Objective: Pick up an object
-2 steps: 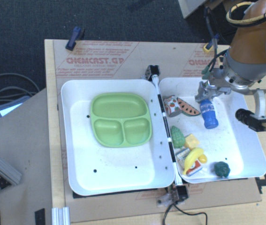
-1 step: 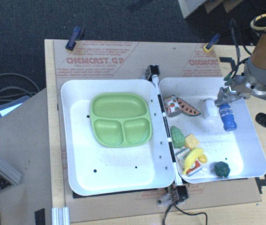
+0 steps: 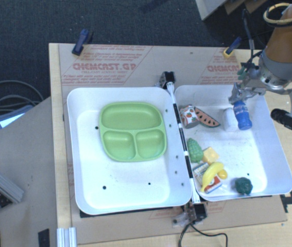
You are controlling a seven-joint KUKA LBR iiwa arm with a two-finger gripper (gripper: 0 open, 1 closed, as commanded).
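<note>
Scanning from the desk's left edge, we see the left bin point(image 3: 79, 153) holding a green divided plate point(image 3: 133, 130) near its far side. In the right bin point(image 3: 277, 158), a watermelon slice toy point(image 3: 206, 118) lies by the dividing wall, with a yellow banana toy point(image 3: 212, 172) and a dark green lump point(image 3: 243, 186) toward the near edge. At the right bin's far edge, the gripper point(image 3: 240, 100) hangs over a blue bottle point(image 3: 242, 116); whether the jaws are apart or together we cannot tell.
</note>
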